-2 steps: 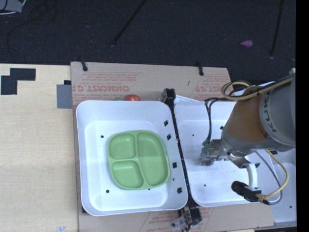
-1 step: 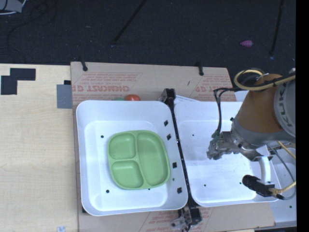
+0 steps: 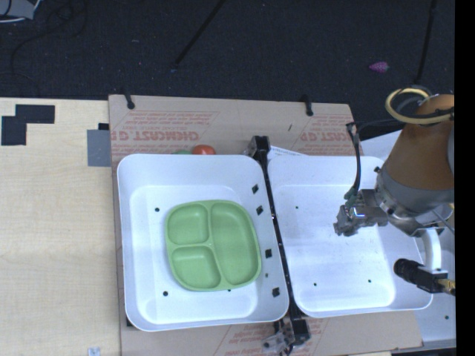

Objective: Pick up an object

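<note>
2 shallow white bins side by side on the counter [image 3: 59,221], w/ a black divider strip between them. Left bin [image 3: 141,199] holds 1 green plate [image 3: 213,245]: a rounded-rectangle tray w/ 3 compartments, lying flat, face up, roughly centred in that bin. Its long axis runs from upper left to lower right across the bin, at a slight slant; the 2 smaller compartments sit on its left side, the 1 long compartment on its right. Plate isn't touching the bin walls.

Right bin [image 3: 326,288] has the arm's end over it. 1 arm [image 3: 419,154], grey w/ orange band, comes in from the right. 1 claw [image 3: 347,224] hangs over the middle-right part of the right bin, pointing left; can't tell if it's released or clenched, too small & dark. Nothing seen between its tips. Claw is well apart from the green plate, w/ the divider between.

Behind the left bin's far rim, 1 small red-orange round thing [image 3: 203,150] on the cardboard sheet [image 3: 223,128], partly hidden by the rim.
</note>
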### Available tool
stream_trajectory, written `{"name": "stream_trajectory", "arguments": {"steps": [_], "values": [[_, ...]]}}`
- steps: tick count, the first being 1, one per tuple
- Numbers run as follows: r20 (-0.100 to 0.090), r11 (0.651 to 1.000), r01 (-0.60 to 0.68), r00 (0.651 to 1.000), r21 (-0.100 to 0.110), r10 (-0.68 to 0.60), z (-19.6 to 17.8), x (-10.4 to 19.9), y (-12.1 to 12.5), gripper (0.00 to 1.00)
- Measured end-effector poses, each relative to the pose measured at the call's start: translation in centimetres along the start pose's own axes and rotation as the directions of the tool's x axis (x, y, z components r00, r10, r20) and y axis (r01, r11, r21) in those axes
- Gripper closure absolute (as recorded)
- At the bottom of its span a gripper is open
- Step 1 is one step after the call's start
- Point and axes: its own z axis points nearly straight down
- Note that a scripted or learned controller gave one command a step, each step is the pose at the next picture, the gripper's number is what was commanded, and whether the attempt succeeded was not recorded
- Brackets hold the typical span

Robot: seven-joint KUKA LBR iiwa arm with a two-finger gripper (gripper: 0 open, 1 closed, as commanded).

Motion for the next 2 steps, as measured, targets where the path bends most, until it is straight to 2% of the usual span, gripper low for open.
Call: {"name": "stream_trajectory", "arguments": {"steps": [1, 2], "values": [[-0.001, 1.0, 0.002, 1.0, 0.003, -0.002, -1.2, -0.1, 0.0, 1.0], [-0.002, 1.0, 0.012, 1.0, 0.004, -0.012, -2.2, 5.0, 0.9, 1.0]]}}
